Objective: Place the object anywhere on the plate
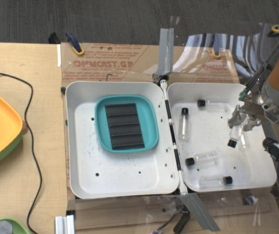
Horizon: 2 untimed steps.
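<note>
A teal plate [152, 126] lies in the left bin [81, 150] with a dark ridged insert [124, 126] on it. Over the right side of the right bin [212, 189], my gripper [241, 123] is shut on a clear vial [235, 134]. The vial hangs slantwise from between the fingers with its black cap lowest. The arm's wrist with its orange band comes in from the right edge.
Several more clear black-capped vials lie in the right bin: one upright-looking near the divider [183, 123], one at the back [208, 103], one in the middle [202, 159], one at the front [216, 181]. Yellow dishes [0, 126] and a black cable sit on the bench to the left.
</note>
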Tool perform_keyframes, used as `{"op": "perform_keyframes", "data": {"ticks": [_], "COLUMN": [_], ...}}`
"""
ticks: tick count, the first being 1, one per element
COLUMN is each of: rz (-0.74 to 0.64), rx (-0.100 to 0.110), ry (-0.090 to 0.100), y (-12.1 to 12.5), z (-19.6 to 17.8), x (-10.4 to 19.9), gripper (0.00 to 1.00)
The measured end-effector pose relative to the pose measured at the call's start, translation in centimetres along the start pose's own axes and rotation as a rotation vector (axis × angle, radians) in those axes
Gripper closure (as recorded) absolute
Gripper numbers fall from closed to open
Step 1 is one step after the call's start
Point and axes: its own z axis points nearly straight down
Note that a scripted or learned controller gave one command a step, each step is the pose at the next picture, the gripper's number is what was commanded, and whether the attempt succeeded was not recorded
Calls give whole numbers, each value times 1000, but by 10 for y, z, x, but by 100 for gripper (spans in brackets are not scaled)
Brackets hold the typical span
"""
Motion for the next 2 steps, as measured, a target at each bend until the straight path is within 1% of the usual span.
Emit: {"op": "perform_keyframes", "data": {"ticks": [1, 2], "rz": [0, -19], "rx": [0, -2], "ry": [0, 0], "y": [0, -16], "z": [0, -91], "x": [0, -51], "gripper": [0, 0]}}
